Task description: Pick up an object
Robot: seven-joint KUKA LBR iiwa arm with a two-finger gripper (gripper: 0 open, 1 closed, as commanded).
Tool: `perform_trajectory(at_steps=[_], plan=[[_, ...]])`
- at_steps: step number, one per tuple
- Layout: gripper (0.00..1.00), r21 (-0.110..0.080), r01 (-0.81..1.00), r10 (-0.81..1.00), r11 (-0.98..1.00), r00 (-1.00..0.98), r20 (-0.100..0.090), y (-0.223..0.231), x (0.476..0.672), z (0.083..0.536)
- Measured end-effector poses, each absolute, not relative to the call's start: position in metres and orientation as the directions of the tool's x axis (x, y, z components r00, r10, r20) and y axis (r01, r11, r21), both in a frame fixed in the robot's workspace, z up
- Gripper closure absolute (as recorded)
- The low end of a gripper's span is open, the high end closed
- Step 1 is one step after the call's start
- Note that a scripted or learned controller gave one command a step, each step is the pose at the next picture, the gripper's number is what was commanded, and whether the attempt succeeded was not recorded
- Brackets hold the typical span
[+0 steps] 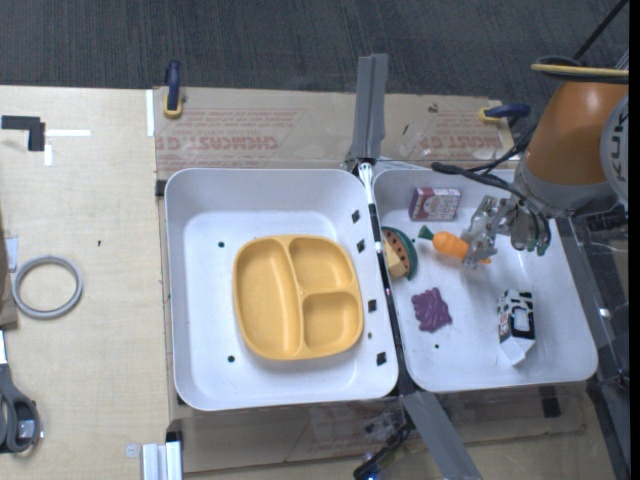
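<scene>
Roughly, biggest first.
left bin (190, 298): holds yellow divided tray (298, 296); not near the tool, out of play for the coming move.
right bin (570, 348): holds all the small items; arm (575, 133) enters over its 2 o'clock corner.
gripper (482, 236): low over upper middle of right bin, fingers pointing toward 9 o'clock; opening too blurred to judge, cannot tell wide or narrow.
carrot toy (449, 244): likely target; orange body, green top at its 9 o'clock end; long axis about 10-to-4 o'clock; 3 o'clock end touching or just under the fingertips, not clearly between them, so no grasp claimed.
key relation: carrot lies at 9 o'clock from the tool, just beside it; closing judged to need a small shift toward 9.
pink box (436, 204): at 11 o'clock of carrot, near, close to bin's 12 o'clock wall.
watermelon slice toy (399, 252): at 9 o'clock of carrot, near, against the divider wall; tight room that way.
purple piece (432, 309): at 6 o'clock of carrot, apart.
black-and-white carton (517, 325): at 5 o'clock of gripper, well apart.
open room: bare floor at 6 o'clock of carrot and around 3 to 4 o'clock of it; lift straight up judged clear.
</scene>
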State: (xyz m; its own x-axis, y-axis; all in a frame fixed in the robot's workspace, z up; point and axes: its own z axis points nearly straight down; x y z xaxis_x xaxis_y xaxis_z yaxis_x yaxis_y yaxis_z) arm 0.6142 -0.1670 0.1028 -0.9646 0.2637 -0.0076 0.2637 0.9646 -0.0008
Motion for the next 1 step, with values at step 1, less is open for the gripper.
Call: perform_trajectory(at_steps=[1], plan=[[1.0,0.001,0.277,0.277,0.961,-0.961,-0.003,-0.0848,0.6241,0.2132]])
